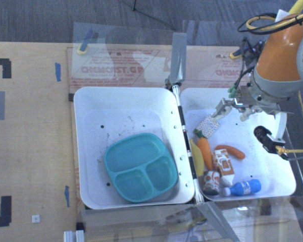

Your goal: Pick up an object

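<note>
Where the gripper hangs: gripper (236, 110) over the far part of the right bin (288, 178), under the orange-banded arm (278, 49).
Fingers: two pale fingers (222, 107) spread apart, with nothing seen between them.
Task's thing: speckled block (208, 127), grey and white, in the right bin just near-left of the left-hand fingertip. Whether tip and block touch, I cannot tell.
Block's axis: long axis slants from near-left to far-right, and the far-right end points toward the gripper.
Block's markings: a fine checked speckle, with no writing that can be read.
Right bin, left side: carrot (205, 153) lies just near of the block, its long axis running roughly far to near. A yellow strip (196, 158) lies beside the carrot along the bin's left wall.
Right bin, middle: orange sausage-shaped piece (231, 152) lies roughly left to right. The white-and-orange carton (223, 165) sits just near of it, its print too small to read.
Right bin, near wall: patterned can (210, 181) beside the carton. A blue bottle (242, 188) lies on its side with its white cap pointing left.
Left bin (91, 115): teal plate (140, 166) with three compartments sits in the near-right part. Dark specks dot the bare floor.
Writing: red lettering on the clear sheet (126, 64) beyond the bins, too blurred to read.
Bench (30, 150): pale wood, with blue tape strips (57, 72) left of the bins.
</note>
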### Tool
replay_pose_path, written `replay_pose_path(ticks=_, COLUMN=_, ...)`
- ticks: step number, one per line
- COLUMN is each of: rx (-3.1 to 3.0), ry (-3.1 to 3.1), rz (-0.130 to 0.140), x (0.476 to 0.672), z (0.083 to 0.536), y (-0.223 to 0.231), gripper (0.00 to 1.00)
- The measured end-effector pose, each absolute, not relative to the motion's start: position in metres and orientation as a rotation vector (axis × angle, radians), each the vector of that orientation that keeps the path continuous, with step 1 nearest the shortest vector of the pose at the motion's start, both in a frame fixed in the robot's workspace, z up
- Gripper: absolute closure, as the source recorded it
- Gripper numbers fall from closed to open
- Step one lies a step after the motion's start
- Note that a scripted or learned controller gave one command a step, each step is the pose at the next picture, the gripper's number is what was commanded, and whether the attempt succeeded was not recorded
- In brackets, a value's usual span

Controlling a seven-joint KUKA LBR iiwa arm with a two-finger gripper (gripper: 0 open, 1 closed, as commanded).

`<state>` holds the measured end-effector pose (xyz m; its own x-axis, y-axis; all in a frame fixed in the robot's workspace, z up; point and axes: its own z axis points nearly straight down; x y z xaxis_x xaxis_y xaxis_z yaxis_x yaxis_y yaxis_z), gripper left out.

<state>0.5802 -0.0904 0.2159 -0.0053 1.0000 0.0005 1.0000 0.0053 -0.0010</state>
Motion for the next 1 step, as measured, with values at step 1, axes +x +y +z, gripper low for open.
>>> replay_pose_path(ticks=1, rx=-2.276, ry=-2.163, rz=0.001, x=0.5169, z=0.1146, y=-0.095, gripper=0.0)
